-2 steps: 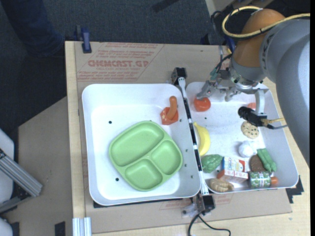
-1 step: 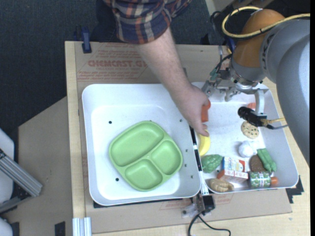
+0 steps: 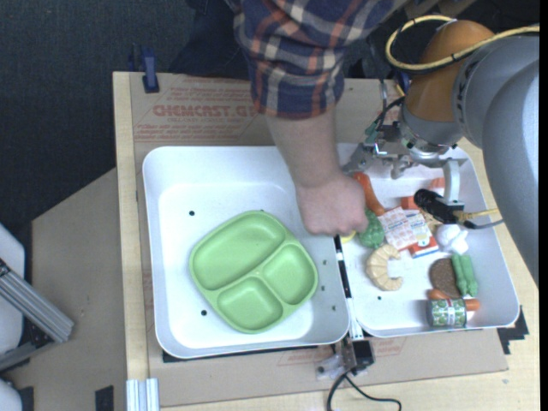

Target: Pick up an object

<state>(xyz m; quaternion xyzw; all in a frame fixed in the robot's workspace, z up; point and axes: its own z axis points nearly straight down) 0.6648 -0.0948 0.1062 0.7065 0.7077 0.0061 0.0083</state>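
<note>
Cardboard-topped bench [image 3: 214, 114] on my feed, two white bins side by side and a person's arm reaching in

From my remote seat I see the grey arm [image 3: 505, 101] entering from the right, its gripper [image 3: 402, 157] above the right bin [image 3: 497, 272]; whether the claw is spread or pressed together I cannot tell. A plaid-sleeved forearm ends in a hand [image 3: 330, 208] at the divider between the bins. My left bin [image 3: 171, 187] carries a green divided plate [image 3: 253, 270]. Toy food crowds the right bin: croissant [image 3: 385, 268], carrot [image 3: 370, 193], green can [image 3: 447, 312], brown cookie [image 3: 443, 274]
</note>
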